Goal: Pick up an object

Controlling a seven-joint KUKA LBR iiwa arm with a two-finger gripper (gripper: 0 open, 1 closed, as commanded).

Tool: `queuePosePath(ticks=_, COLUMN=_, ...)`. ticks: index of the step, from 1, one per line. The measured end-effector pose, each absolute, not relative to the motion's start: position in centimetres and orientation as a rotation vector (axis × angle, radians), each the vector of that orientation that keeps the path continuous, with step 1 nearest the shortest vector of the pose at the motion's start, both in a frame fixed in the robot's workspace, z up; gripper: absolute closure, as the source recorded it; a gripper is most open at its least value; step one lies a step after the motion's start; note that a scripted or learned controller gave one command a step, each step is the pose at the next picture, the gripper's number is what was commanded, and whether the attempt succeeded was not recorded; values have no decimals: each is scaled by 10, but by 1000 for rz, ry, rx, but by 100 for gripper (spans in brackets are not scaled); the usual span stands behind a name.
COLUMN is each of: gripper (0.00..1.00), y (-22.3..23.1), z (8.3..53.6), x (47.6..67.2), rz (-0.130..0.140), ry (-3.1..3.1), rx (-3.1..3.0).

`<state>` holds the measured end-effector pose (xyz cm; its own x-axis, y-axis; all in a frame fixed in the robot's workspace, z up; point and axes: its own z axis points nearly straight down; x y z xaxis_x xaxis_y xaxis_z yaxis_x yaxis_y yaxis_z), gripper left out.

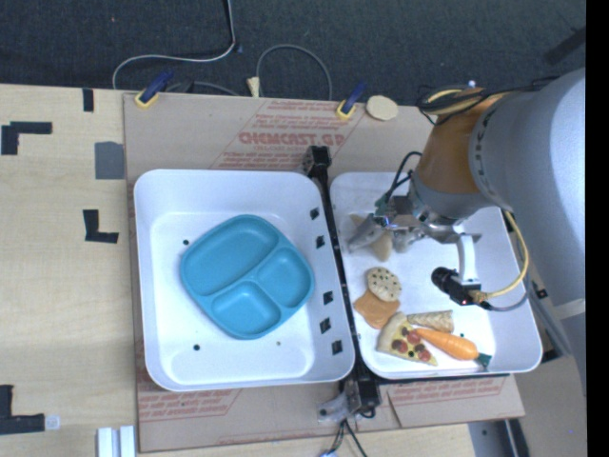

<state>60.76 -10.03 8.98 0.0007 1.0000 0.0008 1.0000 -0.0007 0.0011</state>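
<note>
Nearest the camera, the grey arm (542,169) with its orange band enters from the right and hangs over the right bin (519,346). Beneath it, the gripper (373,228) sits low in that bin's upper-left area, beside a small pale item (383,248). Whether the gripper is spread or pressed together cannot be determined; nothing is visibly held.

Left bin (162,350): contains one blue divided plate (247,276), lying flat, well apart from the gripper. Judged rigid, light and smooth; its raised rim is the only practical pinch point.

Right bin, candidate objects in descending size:
- Pizza slice (409,343), flat on the floor near the front edge. Judged hard to pinch from above.
- Carrot (447,343), lying across the pizza slice. Judged light, stiff and rounded; grasp across its middle.
- Cracker (376,308), flat, thin, touching the cookie.
- Cookie (383,281), round, flat.

The pale item is nearest the gripper. The carrot appears the most graspable target.
</note>
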Motion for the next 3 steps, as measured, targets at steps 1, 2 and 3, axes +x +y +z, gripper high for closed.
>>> queuePosePath(ticks=1, gripper=100, y=-101, z=105, x=609, rz=5, ry=2219, rx=2218)
queuePosePath(ticks=2, gripper=0, y=-101, z=103, x=608, rz=1, ry=2221, rx=2219)
queuePosePath(ticks=3, gripper=0, y=-97, z=85, x=604, rz=-2, ry=2220, rx=2219)
